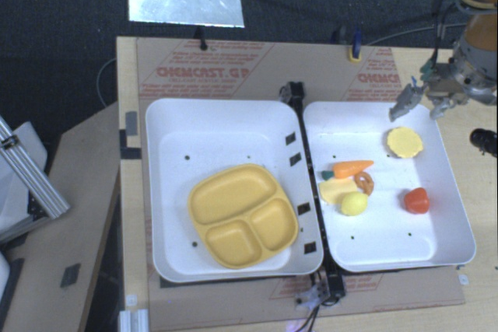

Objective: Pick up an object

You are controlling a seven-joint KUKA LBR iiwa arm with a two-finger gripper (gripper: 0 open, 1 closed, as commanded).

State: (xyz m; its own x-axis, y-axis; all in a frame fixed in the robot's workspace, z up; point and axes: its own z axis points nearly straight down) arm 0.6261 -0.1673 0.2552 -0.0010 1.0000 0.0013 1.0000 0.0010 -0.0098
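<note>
Over the right bin's (459, 245) far right corner I see the gripper (421, 99) hanging with its two fingers spread and nothing between them; one fingertip sits above the far rim, the other just outside it. Nearest to it, close to the far right corner of the bin floor, lies a flat yellow disc (405, 142), round, so I can't give it a long axis. Toward the bin's left edge a carrot (352, 166) lies with its long axis running left to right, thick green-topped end to the left and tip to the right. Just in front of it sit a pretzel (364, 183), a pale yellow slab (334, 190) and a lemon (353, 204), all touching or nearly so. A red tomato (416, 200) sits apart near the right edge. The left bin (167, 167) carries a yellow three-compartment tray (243, 214), set askew toward the near right corner. On the board (204, 71) under the bins I can read "CHEMCAST GP" in red print behind the left bin, and part of "CHEMCAST" behind the right.
</note>
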